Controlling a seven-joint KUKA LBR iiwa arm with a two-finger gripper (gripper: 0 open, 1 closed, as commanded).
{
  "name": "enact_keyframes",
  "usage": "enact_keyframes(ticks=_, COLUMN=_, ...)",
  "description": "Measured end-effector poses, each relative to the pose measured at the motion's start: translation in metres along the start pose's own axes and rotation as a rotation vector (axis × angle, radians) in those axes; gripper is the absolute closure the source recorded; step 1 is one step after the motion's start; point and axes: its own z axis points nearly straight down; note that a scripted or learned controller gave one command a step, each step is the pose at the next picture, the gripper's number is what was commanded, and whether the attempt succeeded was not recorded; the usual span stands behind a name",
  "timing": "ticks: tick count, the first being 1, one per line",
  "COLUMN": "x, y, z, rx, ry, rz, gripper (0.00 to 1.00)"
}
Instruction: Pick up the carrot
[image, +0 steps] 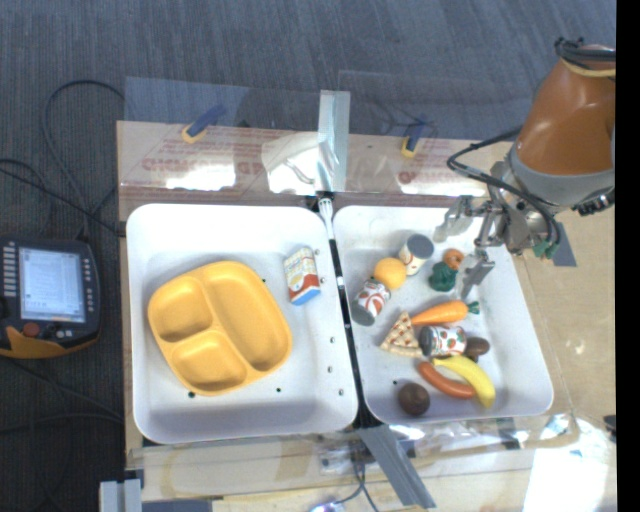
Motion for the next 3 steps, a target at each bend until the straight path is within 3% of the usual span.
enact_keyframes(ticks=1, x=0.014, y=0.015, z=0.105, rx=-0.004, ry=0.012, rz=-0.189, gripper=0.00)
enact_keyframes(ticks=2, x=0.033, y=0.015, z=0.150, rx=0.004, ry=-0.010, rz=-0.289, gripper=0.00)
enact_keyframes(ticks=3, x=0.030, y=0.016, z=0.138, rx=0.008, ry=-0.019, rz=-0.290, gripper=1.00)
